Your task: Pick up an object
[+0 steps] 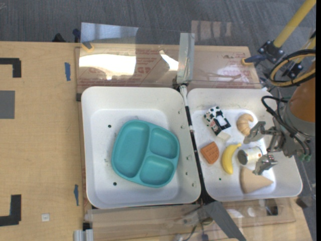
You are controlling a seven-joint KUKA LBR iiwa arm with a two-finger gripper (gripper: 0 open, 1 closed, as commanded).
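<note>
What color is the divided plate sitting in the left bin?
Teal: the divided three-compartment plastic plate shows best in the camera view.

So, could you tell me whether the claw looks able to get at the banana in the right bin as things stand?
Probably yes: the claw hangs just right of the banana, whose top is uncovered; the waffle lies slightly apart.

My gripper (261, 143) hangs low over the right bin (288, 185), near its right edge, just beside a banana (229, 157), a croissant (245, 123) and a tan wedge (255, 181). A teal divided plate (145, 153) sits mid left bin (95, 134).
</note>
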